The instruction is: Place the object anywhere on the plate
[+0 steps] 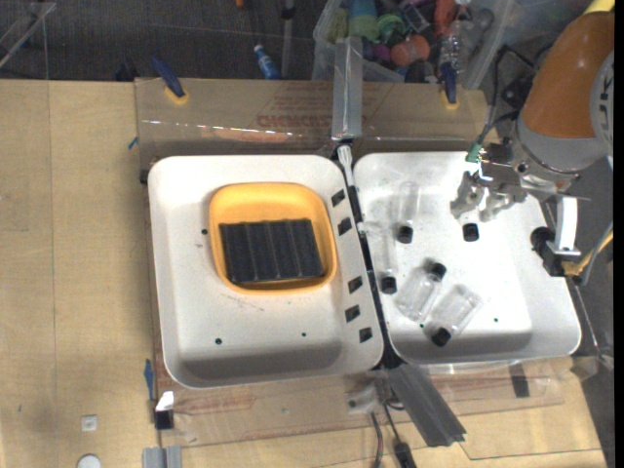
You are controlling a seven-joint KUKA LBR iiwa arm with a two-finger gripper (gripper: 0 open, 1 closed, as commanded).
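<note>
A yellow-orange plate [269,201] sits in the left bin [185,310] with a black ridged block [270,250] lying on it. In the right bin [517,310] lie clear plastic vials with black caps: one near the divider [405,206] and two side by side toward the front [419,292] [454,310]. My gripper [476,201] hangs over the back right part of the right bin, just above a small black piece [471,230]. Nothing can be seen held in it.
A black cap [387,284] lies close to the divider [356,252] between the bins. A clear tub of colourful toys [409,13] stands behind the bins. The grey and orange arm [570,86] comes in over the right bin's far corner.
</note>
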